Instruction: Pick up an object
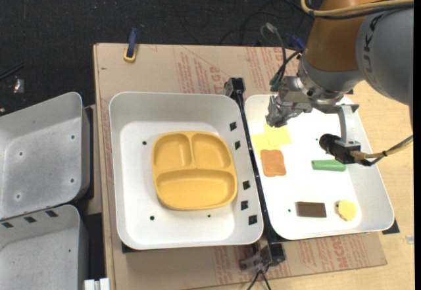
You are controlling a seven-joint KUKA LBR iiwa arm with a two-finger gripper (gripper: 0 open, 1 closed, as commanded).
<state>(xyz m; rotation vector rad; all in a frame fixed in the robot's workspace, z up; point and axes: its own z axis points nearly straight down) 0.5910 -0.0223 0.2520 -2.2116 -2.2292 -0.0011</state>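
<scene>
My gripper [277,118] hangs over the upper left of the right bin [368,190], just above a yellow flat square [272,139]. Below that square lies an orange-brown slab [273,163]. A green stick [328,165] rests in the bin's middle right. Near the front edge lie a dark brown bar [310,210] and a small yellow round piece [346,210]. Nothing shows between the gripper's tips.
The left bin [125,118] holds a yellow divided tray [195,170]. A black divider with clips [248,164] runs between the bins. A bracket with a black knob [339,144] hangs off the arm over the right bin. White lids [39,150] lie at the far left.
</scene>
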